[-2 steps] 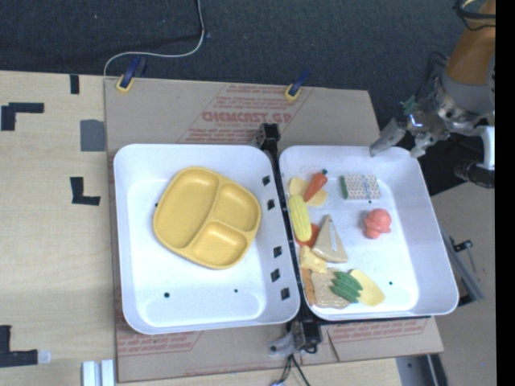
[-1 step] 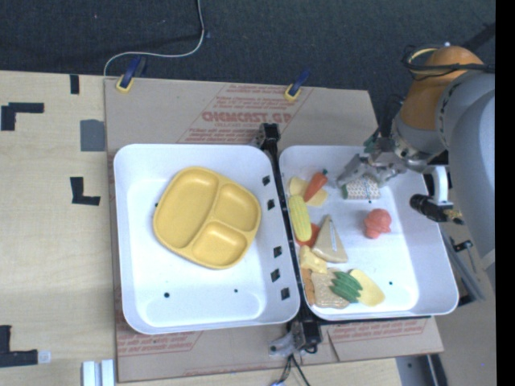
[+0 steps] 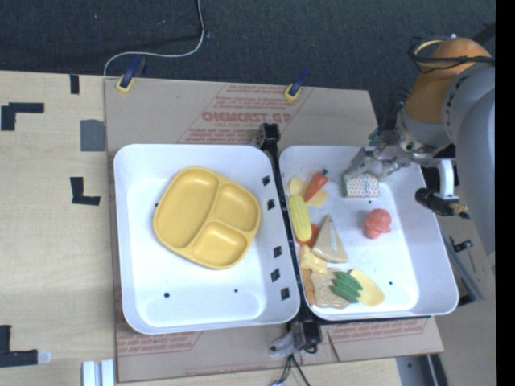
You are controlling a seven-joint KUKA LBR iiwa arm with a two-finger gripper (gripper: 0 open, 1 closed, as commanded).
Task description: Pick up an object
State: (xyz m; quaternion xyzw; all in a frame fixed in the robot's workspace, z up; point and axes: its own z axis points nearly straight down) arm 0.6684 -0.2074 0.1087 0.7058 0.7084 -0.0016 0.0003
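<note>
My gripper (image 3: 368, 167) hangs over the back of the right bin (image 3: 418, 248), directly above and touching or nearly touching a small white speckled block (image 3: 362, 186). A red round fruit (image 3: 376, 223) lies a little in front of the block. Along the bin's left side are a yellow corn cob (image 3: 299, 217), a red-orange carrot (image 3: 316, 186) and a pale sandwich wedge (image 3: 331, 244). Near the front lie a green vegetable (image 3: 347, 284), a yellow piece (image 3: 370, 290) and a brown cracker (image 3: 322, 291).
The left bin (image 3: 137, 240) bears a yellow divided plate (image 3: 208, 215). The grey arm with its orange band (image 3: 447, 55) comes in from the right edge over the bin's back right corner. A black divider (image 3: 278, 215) runs between the bins.
</note>
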